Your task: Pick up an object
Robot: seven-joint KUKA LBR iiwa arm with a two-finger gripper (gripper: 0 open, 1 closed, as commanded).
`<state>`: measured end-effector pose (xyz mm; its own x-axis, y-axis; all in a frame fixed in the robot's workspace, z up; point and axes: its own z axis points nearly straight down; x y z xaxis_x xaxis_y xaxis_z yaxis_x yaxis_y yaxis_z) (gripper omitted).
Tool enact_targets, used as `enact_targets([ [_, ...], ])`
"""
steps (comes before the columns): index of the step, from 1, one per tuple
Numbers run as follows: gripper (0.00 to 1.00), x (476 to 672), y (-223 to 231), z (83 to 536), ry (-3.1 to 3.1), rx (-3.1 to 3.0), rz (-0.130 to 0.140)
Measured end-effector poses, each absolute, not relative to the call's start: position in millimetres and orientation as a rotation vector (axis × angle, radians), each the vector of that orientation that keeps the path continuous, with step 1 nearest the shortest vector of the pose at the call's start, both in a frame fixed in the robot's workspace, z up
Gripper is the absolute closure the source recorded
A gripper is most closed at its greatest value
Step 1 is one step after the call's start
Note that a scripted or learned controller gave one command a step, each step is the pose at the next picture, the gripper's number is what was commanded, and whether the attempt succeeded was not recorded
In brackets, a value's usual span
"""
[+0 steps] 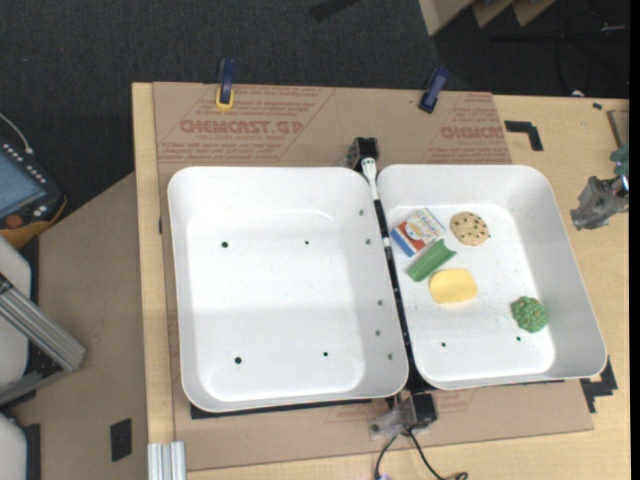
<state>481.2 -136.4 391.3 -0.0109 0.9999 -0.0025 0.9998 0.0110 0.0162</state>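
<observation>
White plastic is making up both bins: the left bin (270,288) is sitting bare, while the right bin (560,268) is holding every candidate for the pick. A cookie (468,228) is lying toward the far side, with a small red-and-white packet (418,230) just left of it. A green pod-shaped piece (430,260) is resting at a slant, touching or nearly touching the packet, and a yellow lump (453,287) is sitting just beside its lower end. A green broccoli-like piece (529,314) is sitting well apart, near the bin's right wall.

The end effector (601,202) is hanging at the right edge of the scene, outside the right bin's rim and above the cardboard-covered table (300,118); whether it is apart or together cannot be told, and nothing is showing in its grasp.

The picking is not yet begun, by my judgement. The crowding is posing the main risk: a descent on the packet, pod or yellow lump is likely to nudge a neighbour or pinch two things. The flat cookie and packet are offering little to clamp, so a slip is likely. The broccoli's closeness to the wall is risking a collision with the rim.
</observation>
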Motion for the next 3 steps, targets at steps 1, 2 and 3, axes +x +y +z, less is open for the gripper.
enact_targets([
  [1,1.0,478.2,-228.0,287.3,2.217,2.232,-0.006],
  [2,1.0,500.5,-165.2,312.5,2.225,2.211,0.005],
  [3,1.0,476.8,-223.1,234.7,2.218,2.233,-0.007],
])
